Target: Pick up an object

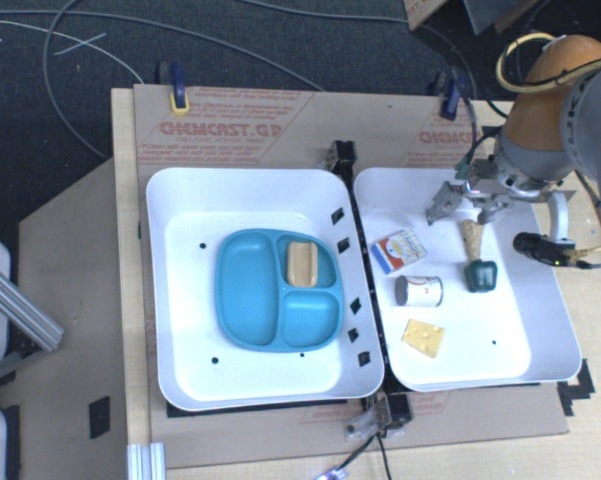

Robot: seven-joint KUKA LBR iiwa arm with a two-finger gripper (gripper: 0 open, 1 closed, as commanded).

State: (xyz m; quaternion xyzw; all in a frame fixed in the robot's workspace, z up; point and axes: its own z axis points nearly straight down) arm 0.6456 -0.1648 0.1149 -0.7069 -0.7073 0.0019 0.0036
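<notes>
My gripper hangs over the back of the right bin, open, with nothing between its fingers. Just in front of it lies a small tan cone-shaped piece, apart from the fingertips. A teal block sits a little nearer. To the left are a small white, red and blue carton, a grey and white can on its side and a yellow cheese wedge.
The left bin holds a blue divided tray with a tan bread-like piece in its upper right compartment. A black divider with clips runs between the bins. Cables lie behind the bench.
</notes>
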